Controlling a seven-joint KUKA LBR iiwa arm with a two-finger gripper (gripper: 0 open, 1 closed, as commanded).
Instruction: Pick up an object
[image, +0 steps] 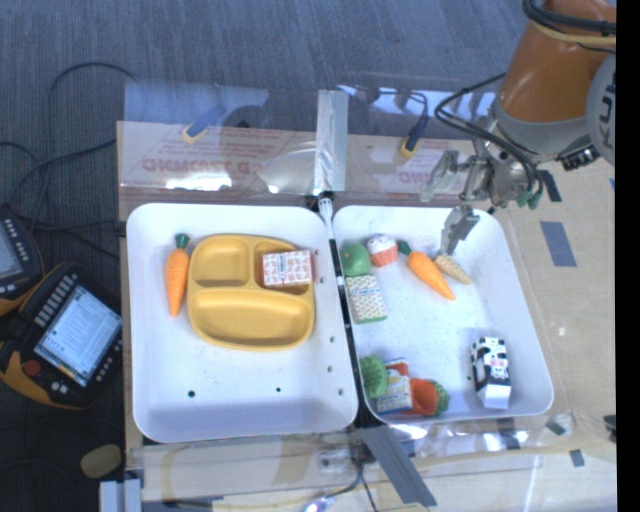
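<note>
My gripper (459, 232) hangs over the back right part of the right bin (525, 300), its tip just above a small pale yellow piece (453, 268). An orange carrot (431, 274) lies beside that piece, to its left. Nothing shows as held. Further left in the same bin are a small cupcake-like toy (382, 250), a green round toy (354, 259) and a patterned green box (366, 297). A black-and-white carton (490, 371) stands at the front right.
A broccoli (372, 372) and a red-orange packet (412, 396) sit at the right bin's front left. The left bin (160, 400) holds a second carrot (177, 277) and a yellow divided plate (240, 320) with a small box (286, 268) on it.
</note>
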